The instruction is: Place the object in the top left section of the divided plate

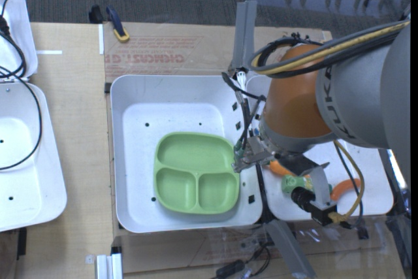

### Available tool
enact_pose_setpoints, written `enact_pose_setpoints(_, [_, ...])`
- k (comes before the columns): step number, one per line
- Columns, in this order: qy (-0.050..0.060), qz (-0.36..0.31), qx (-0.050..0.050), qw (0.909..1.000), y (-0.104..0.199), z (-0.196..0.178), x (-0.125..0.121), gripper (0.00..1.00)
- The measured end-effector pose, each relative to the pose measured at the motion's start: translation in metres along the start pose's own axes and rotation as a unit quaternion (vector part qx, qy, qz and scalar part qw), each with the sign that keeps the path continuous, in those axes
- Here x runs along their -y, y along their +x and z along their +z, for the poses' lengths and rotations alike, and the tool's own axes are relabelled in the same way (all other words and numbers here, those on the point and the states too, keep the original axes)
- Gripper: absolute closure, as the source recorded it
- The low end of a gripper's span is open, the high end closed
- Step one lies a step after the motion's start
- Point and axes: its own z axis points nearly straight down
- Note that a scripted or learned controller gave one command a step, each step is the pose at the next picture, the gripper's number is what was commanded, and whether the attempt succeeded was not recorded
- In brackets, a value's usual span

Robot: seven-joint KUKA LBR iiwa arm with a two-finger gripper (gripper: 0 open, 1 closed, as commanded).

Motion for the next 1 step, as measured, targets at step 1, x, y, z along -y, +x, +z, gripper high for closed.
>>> enact_pose_setpoints(1, [0.0, -0.187, 0.0, 0.9823, 0.0205, 0.0003, -0.0059, 1.0])
